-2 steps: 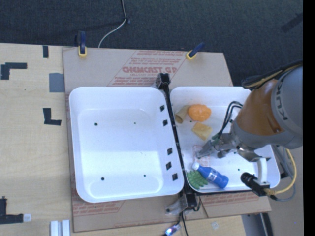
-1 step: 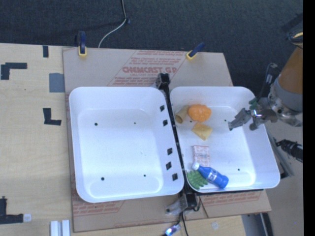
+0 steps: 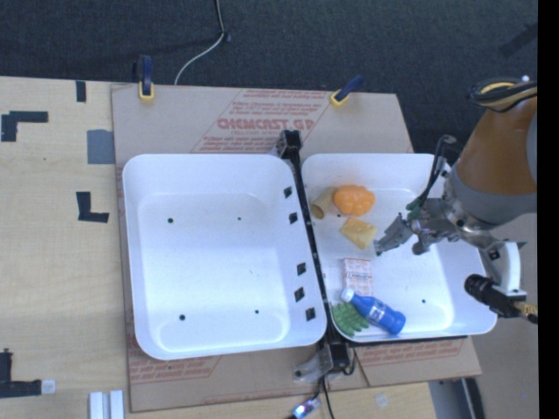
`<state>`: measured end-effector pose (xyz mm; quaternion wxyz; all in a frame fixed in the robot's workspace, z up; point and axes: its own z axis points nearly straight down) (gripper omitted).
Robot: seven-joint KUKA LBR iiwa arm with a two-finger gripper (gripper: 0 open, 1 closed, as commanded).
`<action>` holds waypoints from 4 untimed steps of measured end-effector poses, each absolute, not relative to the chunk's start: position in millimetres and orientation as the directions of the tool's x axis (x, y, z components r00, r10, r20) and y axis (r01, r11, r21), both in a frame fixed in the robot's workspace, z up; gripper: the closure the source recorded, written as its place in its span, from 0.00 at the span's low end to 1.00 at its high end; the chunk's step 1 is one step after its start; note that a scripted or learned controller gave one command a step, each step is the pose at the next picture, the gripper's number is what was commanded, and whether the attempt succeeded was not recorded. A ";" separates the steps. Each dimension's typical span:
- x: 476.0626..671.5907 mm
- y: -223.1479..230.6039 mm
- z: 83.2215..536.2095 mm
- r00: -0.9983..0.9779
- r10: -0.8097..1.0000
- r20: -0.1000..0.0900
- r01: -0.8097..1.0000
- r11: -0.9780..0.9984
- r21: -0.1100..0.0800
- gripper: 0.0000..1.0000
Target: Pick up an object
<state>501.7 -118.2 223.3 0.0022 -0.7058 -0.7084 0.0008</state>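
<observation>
My claw (image 3: pixel 397 236) over right bin (image 3: pixel 437 312), fingers apart, nothing held. Yellow block (image 3: pixel 358 231) just beside: light, stiff; I'd pinch its flat sides.

Orange ball (image 3: pixel 354 200), blue bottle (image 3: pixel 379 313), white bins (image 3: pixel 210 168).

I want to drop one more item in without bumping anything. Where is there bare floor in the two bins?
The left white bin is bare floor throughout. The right white bin is crowded along the divider: orange ball, yellow block, blue bottle.
</observation>
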 end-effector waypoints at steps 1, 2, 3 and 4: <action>530.8 -147.7 298.7 -0.001 1.000 -0.004 1.000 0.001 0.008 1.00; 526.4 -103.3 254.1 -0.004 1.000 0.001 1.000 0.004 -0.005 1.00; 485.6 -58.6 302.1 -0.006 1.000 0.002 1.000 0.006 0.001 1.00; 504.9 30.1 341.2 -0.012 1.000 0.002 1.000 0.012 0.003 1.00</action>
